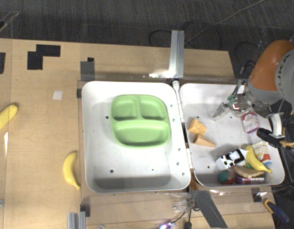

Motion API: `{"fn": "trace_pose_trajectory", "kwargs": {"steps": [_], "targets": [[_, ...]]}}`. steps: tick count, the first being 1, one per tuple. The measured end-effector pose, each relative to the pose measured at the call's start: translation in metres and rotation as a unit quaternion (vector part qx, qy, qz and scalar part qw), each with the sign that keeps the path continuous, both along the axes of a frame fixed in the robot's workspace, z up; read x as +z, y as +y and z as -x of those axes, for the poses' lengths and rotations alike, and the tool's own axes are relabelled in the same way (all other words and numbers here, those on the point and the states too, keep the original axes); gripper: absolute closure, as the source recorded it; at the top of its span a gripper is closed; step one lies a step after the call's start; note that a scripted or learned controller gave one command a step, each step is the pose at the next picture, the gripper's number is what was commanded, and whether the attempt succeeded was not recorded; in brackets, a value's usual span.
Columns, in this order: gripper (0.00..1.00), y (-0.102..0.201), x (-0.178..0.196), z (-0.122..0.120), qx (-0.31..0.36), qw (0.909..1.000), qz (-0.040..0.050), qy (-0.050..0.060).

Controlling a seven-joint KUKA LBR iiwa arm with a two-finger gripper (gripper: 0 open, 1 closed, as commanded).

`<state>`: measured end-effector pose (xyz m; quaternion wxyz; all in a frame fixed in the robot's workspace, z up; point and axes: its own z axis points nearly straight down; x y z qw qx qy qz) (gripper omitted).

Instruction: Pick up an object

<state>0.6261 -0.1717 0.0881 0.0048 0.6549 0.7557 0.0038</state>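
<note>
Your gripper (226,106) hangs over the far part of the right bin (204,93), its two fingers spread apart with nothing between them. You have loose objects to its near side: two orange wedges (200,132) by the left wall, a pouch (250,122) at right, and a banana (256,159) in the near right corner. Your left bin (92,132) carries a green divided tray (140,119).

A green divided plate (140,119) sits in a white bin (89,142). The arm (268,75) is grey and orange. Two yellow bananas (70,168) (254,159) show, plus orange-tan wedges (198,132) and a black-and-white toy (230,158).
</note>
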Motion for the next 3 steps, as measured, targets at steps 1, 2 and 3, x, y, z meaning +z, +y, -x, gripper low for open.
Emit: {"fn": "trace_pose_trajectory", "kwargs": {"steps": [1,2,3], "targets": [[0.0,0.031,-0.001,-0.045,0.024,0.9997,0.0004,0.003],[0.0,0.088,0.001,0.003,0.038,0.9993,-0.001,0.001],[0.0,0.081,-0.001,-0.045,0.065,0.9979,-0.0004,0.005]]}}
